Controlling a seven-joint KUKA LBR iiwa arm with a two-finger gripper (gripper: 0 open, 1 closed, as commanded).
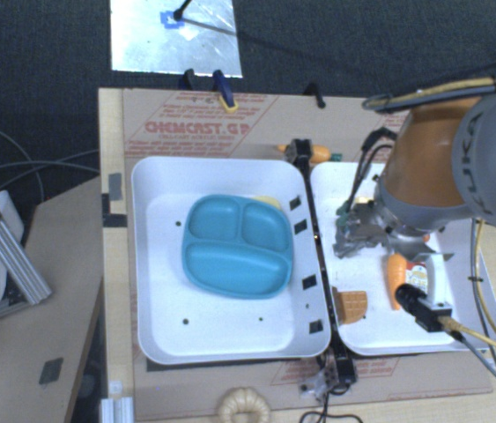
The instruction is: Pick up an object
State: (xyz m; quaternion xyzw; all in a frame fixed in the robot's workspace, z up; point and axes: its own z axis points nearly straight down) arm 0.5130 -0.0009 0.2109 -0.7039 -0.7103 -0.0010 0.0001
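Observation:
My gripper (pixel 350 236) hangs low over the left part of the right bin (pixel 366 342), close to the divider between the bins. An orange carrot-shaped toy (pixel 395 276) lies just right of it and a little nearer the front. A white packet with a red mark (pixel 418 278) sits against the carrot's right side. A tan waffle-like piece (pixel 351 305) rests in front of the gripper, near the bin's front left corner. Nothing shows between the fingers. The wrist and arm hide the back of this bin.
The left bin (pixel 164 324) holds a blue divided plate (pixel 237 245) with a small yellow thing (pixel 269 202) peeking out behind it. An orange item (pixel 319 154) sits at the back between the bins. A pale ring (pixel 246 404) lies on the bench front.

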